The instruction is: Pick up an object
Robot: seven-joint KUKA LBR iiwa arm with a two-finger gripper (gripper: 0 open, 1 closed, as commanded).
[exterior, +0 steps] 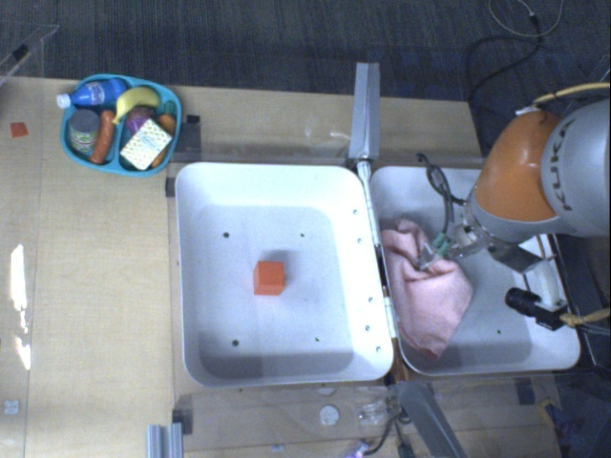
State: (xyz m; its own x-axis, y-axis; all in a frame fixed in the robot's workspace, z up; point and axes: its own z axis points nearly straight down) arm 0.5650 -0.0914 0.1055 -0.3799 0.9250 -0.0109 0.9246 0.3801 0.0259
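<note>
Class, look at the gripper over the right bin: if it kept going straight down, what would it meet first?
Most likely the pink cloth: the gripper sits at its upper edge, though height is unclear.

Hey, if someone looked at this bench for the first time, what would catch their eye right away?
Probably the big grey and orange arm reaching in from the right, its tool down on a crumpled pink cloth in the right bin. Next, the lone orange block in the middle of the left bin, and the blue tray of toy food at the bench's far left corner.
</note>
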